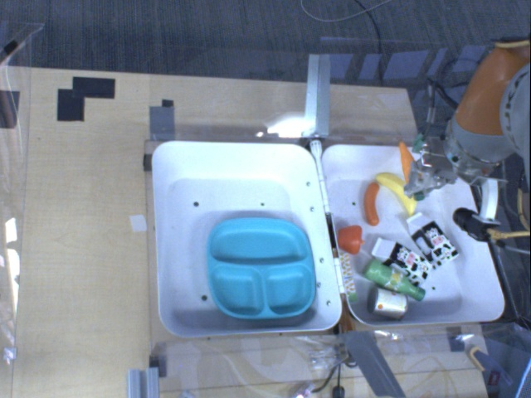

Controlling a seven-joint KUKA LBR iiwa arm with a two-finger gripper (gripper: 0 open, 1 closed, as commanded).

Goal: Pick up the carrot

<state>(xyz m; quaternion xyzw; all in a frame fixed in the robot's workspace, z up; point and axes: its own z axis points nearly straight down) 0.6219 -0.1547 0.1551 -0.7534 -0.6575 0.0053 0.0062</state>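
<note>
The carrot (pixel 404 158), a slim orange piece, lies near the back of the right bin (pixel 489 301), pointing roughly front to back. My gripper (pixel 421 182) hangs low over that bin, just right of the carrot's near end and touching or almost touching the yellow banana (pixel 392 191). Nothing visibly sits between its tips.
Left of the banana lies an orange-red elongated piece (pixel 372 203), with a red lump (pixel 350 239) nearer the divider. Toward the front are a white block (pixel 382 247), two black-and-white patterned items (pixel 433 243), a green bottle (pixel 395 276) and a can (pixel 387 303). The left bin (pixel 178 172) holds a blue divided tray (pixel 261 265).
</note>
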